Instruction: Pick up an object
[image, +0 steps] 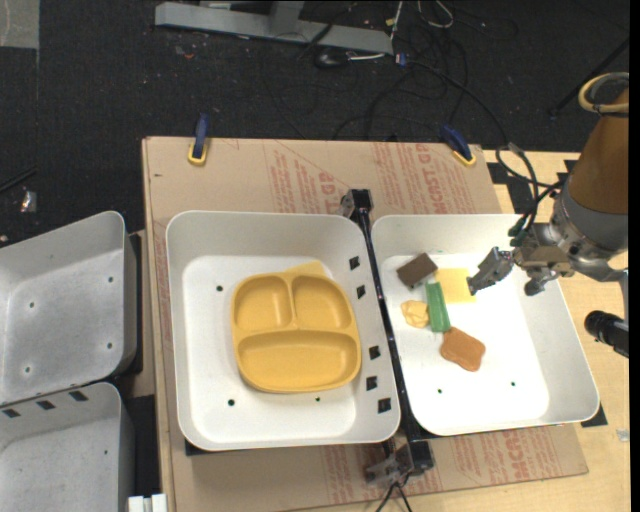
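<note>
A grey robot arm with an orange band reaches in from the right, its two-finger gripper (512, 270) poised above the right-hand shallow white bin (530, 385) with its fingers spread apart and nothing between them. Just left of the gripper lies a flat pale yellow square piece (456, 285), and beyond that a dark brown block (416, 268). Below and left of the gripper sit a green stick-shaped block (437, 305), a small yellow lump (414, 313) touching it, and an orange-brown bread-shaped piece (463, 349). Far to the gripper's left, the left-hand white bin (200, 400) holds a yellow three-compartment plastic plate (296, 333).
</note>
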